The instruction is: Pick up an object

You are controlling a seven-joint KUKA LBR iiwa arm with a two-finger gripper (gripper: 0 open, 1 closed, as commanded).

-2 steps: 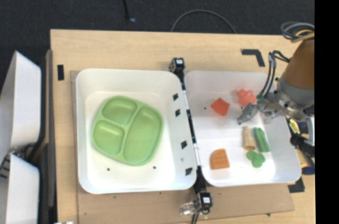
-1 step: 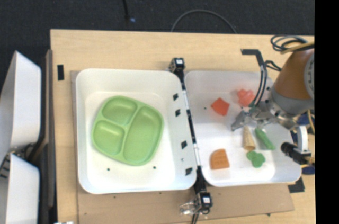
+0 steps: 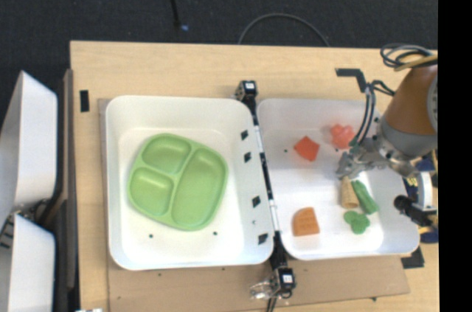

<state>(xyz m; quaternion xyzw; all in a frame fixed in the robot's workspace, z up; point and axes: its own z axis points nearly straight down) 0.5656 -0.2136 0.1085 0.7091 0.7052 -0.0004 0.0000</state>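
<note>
arm: reaching in from right, orange band above wrist | gripper [image 3: 352, 164]: lowered, pointing down-left

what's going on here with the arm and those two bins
A robot arm reaches in from the right, its gripper low over the right bin, just above a tan block and a green piece. Nothing looks held. A red block, pink piece and orange block lie nearby. The left bin holds a green divided plate.
</note>
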